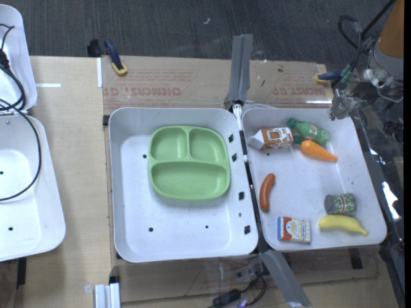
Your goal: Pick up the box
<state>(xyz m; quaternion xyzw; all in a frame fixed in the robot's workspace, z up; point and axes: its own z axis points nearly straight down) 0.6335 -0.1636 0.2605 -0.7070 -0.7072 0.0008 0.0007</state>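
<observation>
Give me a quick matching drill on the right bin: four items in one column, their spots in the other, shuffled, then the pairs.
Items:
1. carrot
2. sausage
3. banana
4. can

Spots in the right bin:
A. near right corner, by the rim
B. far side, just near of the green bottle
C. left side, close to the divider
D. right side, just above the banana

Pairs: 1-B, 2-C, 3-A, 4-D

The two cartons, one far and one near, are left out, since either could be the box.
</observation>
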